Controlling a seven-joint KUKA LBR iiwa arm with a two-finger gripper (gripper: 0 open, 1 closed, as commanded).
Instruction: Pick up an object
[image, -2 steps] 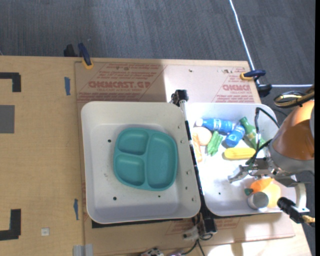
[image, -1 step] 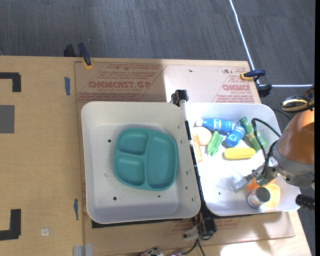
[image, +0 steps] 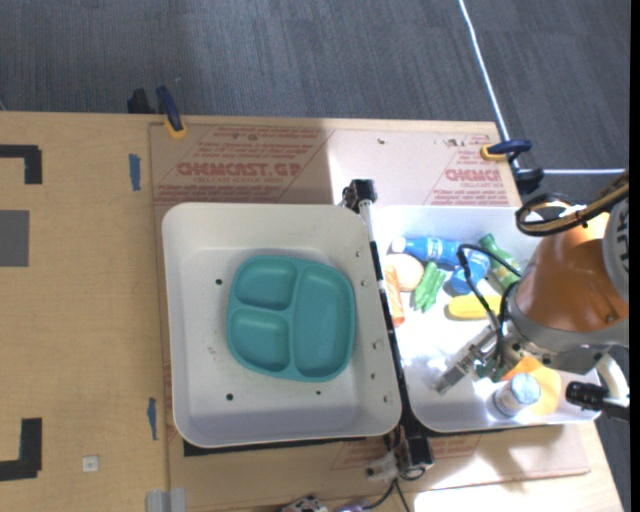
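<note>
My gripper (image: 455, 372) hangs low over the front part of the right bin (image: 425, 412), above bare white floor. Toys lie behind it: a blue bottle (image: 432, 248), a green pepper-like piece (image: 429, 285), a yellow banana-like piece (image: 466, 307), an orange and pale round piece (image: 402, 273) and a green piece (image: 497, 251) at the back. A small bottle with a grey cap (image: 510, 397) lies on an orange piece (image: 533, 385) just right of the gripper. Nothing shows in the gripper's grasp.
The left bin (image: 190, 300) holds a teal divided plate (image: 291, 315). The arm's orange band (image: 568, 285) covers the right bin's right side. A black cable (image: 480, 280) loops over the toys. Clamps sit at the bench's back edge.
</note>
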